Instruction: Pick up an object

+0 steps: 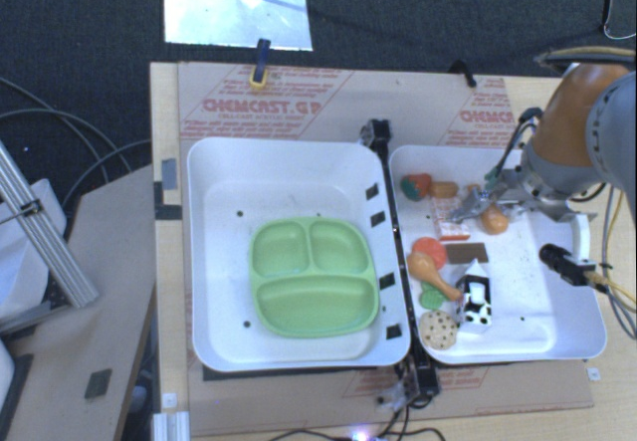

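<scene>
Reaching in from the right, the arm (587, 125) is seen over the right bin (572, 330), its hand (476, 202) low near the bin's upper middle; whether it is wide or narrow cannot be told. Just beside the hand an orange round piece (495, 221) is found, with a red-and-green item (416, 185) and a tan piece (444, 189) to its left. Nearer the front lie a brown block (466, 253), a black-and-white carton (477, 301) and a cookie (437, 330). A green divided plate (315, 276) is held in the left bin (214, 230).
</scene>
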`<state>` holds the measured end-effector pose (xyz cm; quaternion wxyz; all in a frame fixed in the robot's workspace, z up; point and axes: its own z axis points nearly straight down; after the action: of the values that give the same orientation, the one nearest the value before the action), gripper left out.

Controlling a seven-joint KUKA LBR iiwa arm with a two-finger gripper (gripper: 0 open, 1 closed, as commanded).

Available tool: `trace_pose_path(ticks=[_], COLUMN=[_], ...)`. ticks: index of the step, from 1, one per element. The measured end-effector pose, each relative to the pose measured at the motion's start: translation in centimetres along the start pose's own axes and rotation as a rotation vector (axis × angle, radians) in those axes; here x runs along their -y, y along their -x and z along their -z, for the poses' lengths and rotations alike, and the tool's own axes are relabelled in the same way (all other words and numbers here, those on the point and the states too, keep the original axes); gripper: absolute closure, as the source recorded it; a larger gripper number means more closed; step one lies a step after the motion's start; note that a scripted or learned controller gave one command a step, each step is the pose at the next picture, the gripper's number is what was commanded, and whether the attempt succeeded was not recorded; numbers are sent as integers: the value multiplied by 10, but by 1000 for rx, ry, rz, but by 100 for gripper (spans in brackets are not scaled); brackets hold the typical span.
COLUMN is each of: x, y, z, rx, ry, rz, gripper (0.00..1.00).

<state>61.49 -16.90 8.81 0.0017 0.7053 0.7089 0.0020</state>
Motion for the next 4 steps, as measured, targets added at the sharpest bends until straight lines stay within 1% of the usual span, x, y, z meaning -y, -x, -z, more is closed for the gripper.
trace_pose_path(ticks=[1, 2, 3, 4], x=[-33, -52, -55, -56], y=[24, 37, 7, 9], z=[-1, -2, -3, 10], rx=[4, 0, 1, 4], ry=[1, -1, -2, 4], rz=[-2, 0, 2, 2], gripper=[0, 0, 0, 100])
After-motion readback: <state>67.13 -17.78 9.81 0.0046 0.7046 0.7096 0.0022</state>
